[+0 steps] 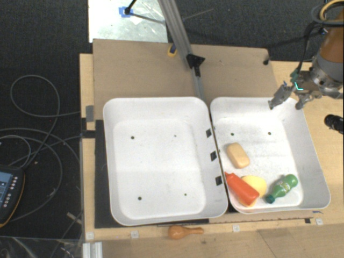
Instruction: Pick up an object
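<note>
White right bin (pixel 301 144) with tan block (pixel 237 155), orange carrot (pixel 241 190), lemon (pixel 256 184), green bottle (pixel 281 187); gripper (pixel 289 100) spread wide, empty.

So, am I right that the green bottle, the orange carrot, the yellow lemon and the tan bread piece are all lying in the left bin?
Not quite: the camera view shows them in the right bin, not the left one. The green bottle, orange carrot, yellow lemon and tan bread piece all lie there, near its front, while the gripper hovers over its far corner.
</note>
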You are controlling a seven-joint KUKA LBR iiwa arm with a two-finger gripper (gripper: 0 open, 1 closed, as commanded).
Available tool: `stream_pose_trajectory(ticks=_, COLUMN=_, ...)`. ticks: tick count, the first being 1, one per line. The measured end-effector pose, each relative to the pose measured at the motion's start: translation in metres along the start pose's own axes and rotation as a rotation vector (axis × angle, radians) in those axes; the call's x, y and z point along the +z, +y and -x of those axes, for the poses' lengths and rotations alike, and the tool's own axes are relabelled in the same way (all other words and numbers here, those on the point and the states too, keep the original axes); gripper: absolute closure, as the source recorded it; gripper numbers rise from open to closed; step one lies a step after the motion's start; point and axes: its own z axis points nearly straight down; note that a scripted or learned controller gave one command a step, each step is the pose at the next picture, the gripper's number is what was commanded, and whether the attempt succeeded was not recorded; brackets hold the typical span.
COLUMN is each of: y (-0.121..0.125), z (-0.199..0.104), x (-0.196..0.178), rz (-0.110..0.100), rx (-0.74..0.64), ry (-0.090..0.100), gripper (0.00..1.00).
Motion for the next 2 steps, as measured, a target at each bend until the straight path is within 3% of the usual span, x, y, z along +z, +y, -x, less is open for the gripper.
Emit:
stream_pose_trajectory(ticks=1, y=0.001, z=0.0, x=-0.003, rz=0.004, rx=-0.003, ry=-0.002, gripper=0.0)
stream_pose_trajectory(ticks=2, y=0.001, z=-0.001, x=0.038, rz=0.001, rx=0.0, ry=-0.001, gripper=0.0)
